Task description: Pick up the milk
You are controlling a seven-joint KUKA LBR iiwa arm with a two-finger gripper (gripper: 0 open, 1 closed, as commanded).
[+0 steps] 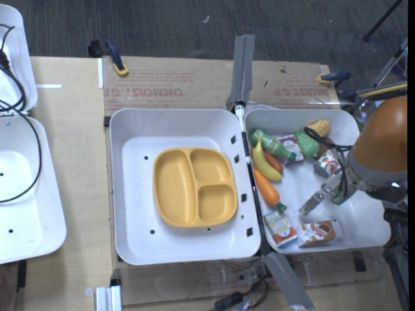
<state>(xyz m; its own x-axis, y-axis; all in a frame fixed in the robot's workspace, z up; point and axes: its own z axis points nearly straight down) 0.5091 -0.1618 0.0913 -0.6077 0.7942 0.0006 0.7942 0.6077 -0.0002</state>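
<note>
In the right bin (373, 237), two small cartons lie near the front wall. One is white with a printed label (280, 229), which I take for the milk. The other is orange-brown (318, 233). My gripper (315, 203) reaches in from the right and hangs over bare bin floor just behind both cartons, right of the carrot (267, 188). It touches neither carton, and nothing shows in its grasp. The arm's orange band (387, 135) covers the bin's right side.
The right bin also holds a banana (262, 164), a green bottle (275, 145), a green vegetable (308, 144), a corn cob (318, 129) and a small can (327, 163). A yellow divided plate (194, 186) lies in the left bin (130, 173).
</note>
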